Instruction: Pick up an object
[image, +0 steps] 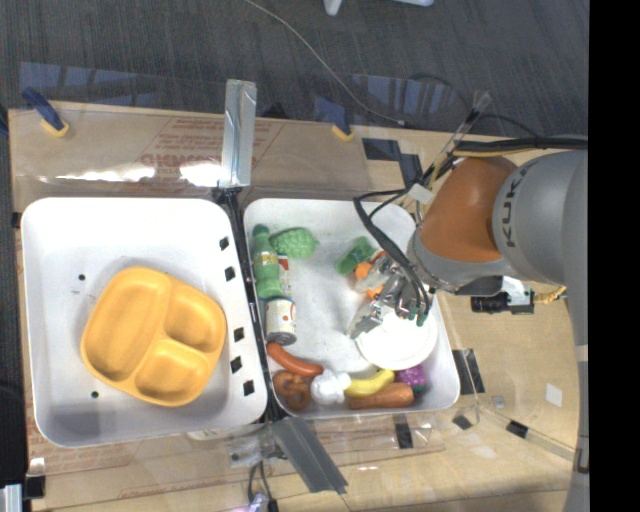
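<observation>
My pincer (385, 312) hung just above a white plate (398, 345); I could not tell its state.

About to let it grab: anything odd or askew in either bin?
Nothing spilled or damaged. The green bottle lies on its side along the right bin's left wall, and the yellow tray sits skewed in the left bin.

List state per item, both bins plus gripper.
yellow divided plate: upright, in left bin
green bottle: lying along right bin's left wall
small can: on its side
white plate: flat, beneath gripper
gripper: low over white plate
</observation>
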